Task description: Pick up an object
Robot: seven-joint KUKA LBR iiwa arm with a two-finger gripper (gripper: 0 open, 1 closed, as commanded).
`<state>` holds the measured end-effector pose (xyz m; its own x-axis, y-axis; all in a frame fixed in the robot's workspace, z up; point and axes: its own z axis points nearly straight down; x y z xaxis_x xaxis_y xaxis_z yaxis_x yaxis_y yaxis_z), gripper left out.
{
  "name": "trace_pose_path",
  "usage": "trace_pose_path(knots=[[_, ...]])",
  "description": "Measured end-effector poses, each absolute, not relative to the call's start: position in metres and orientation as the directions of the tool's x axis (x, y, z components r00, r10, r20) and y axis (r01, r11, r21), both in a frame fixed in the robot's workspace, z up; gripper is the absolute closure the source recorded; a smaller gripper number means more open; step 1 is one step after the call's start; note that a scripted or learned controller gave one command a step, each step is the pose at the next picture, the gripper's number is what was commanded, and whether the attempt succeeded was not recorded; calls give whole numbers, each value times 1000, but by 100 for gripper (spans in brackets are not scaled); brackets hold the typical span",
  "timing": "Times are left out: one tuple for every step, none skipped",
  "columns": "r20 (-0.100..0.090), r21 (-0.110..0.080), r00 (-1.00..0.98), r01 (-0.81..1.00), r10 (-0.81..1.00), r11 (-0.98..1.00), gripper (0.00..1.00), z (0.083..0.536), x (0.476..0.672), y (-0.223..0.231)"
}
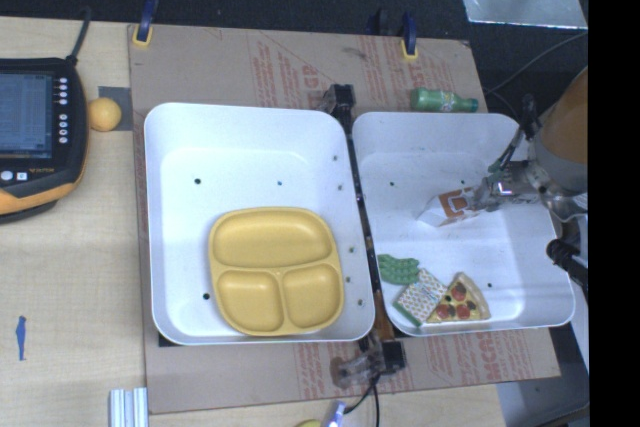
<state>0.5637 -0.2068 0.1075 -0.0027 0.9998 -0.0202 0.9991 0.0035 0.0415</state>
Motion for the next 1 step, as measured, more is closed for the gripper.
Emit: trace_pose_path(knots=[[-2,0,-4,1000,1000,4,100,92,516,-212]])
